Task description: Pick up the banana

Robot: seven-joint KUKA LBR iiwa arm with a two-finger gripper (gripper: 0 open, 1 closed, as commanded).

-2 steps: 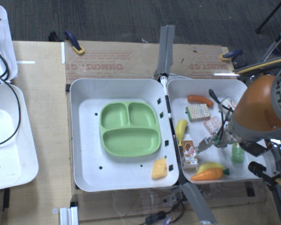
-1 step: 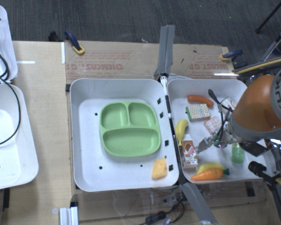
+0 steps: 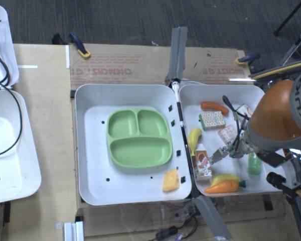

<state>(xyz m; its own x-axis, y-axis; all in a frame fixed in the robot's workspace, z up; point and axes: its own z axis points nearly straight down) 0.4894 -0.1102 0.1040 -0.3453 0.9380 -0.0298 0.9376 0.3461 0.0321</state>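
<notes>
Lying in the right bin point(image 3: 271, 187) near its left wall, the banana point(image 3: 193, 137) is smooth, yellow, curved; long axis runs roughly up-down in the camera view, upper end tilted slightly right. One banana. Just below it, a small carton point(image 3: 202, 164), boxy, printed. Lower still, one orange carrot point(image 3: 222, 187) with green tip, lying crosswise, touching a yellow curved piece point(image 3: 224, 178) behind it, type unclear. One orange-red sausage-shaped item point(image 3: 213, 106) near the top, one checkered block point(image 3: 212, 119) under it, one green bottle point(image 3: 254, 164) at right. The gripper point(image 3: 224, 152) hangs right of the carton, apart from the banana; released or clenched, cannot tell. Arm point(image 3: 278, 115) has a glossy orange shell. Left bin point(image 3: 83, 139) is white, shallow, holding one matte green divided plate point(image 3: 139, 137) with three compartments, and one yellow wedge point(image 3: 171, 181), cheese-like, near the bottom right corner.
</notes>
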